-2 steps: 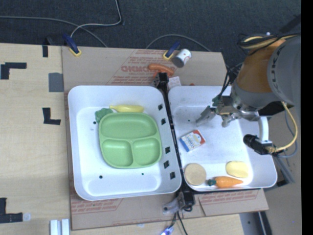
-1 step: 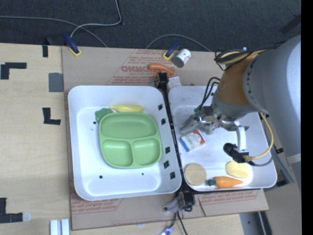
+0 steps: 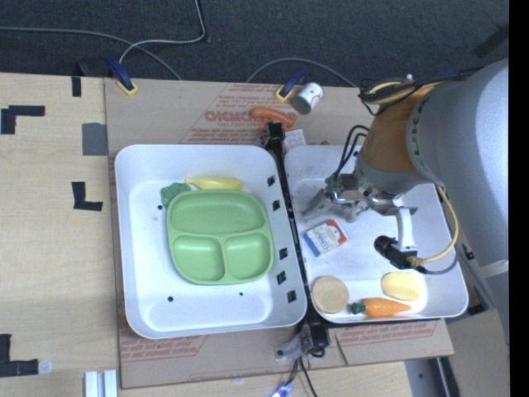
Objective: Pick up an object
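Blue-and-white packet (image 3: 325,238) lies mid-bin under my gripper (image 3: 324,200); fingers' state unclear, so I'd descend squarely over it.

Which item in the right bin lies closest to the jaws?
The small blue-and-white packet, just below the gripper; the round biscuit, carrot and yellow piece lie further down.

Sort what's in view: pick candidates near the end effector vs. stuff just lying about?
In play, right bin:
end effector
blue-and-red packet
tan round disc
carrot
yellow lump

Lying about:
green divided plate
yellow piece behind it
clamps on the cardboard
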Available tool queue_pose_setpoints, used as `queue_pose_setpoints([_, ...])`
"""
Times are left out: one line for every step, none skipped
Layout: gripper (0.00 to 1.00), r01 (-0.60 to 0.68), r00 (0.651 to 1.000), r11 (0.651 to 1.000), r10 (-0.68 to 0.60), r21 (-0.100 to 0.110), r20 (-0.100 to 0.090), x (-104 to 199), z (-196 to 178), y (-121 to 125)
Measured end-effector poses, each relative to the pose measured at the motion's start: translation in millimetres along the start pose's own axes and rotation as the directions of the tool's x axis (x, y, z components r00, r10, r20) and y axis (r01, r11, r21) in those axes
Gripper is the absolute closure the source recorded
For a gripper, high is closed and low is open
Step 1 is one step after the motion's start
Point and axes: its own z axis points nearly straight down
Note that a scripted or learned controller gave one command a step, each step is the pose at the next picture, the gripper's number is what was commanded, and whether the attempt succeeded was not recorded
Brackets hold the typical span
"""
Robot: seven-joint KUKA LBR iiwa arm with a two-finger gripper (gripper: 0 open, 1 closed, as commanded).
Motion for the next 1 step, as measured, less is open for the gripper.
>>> queue_pose_setpoints([0.0, 0.0, 1.0, 1.0, 0.0, -0.003, 0.001, -2.0, -0.5, -23.6])
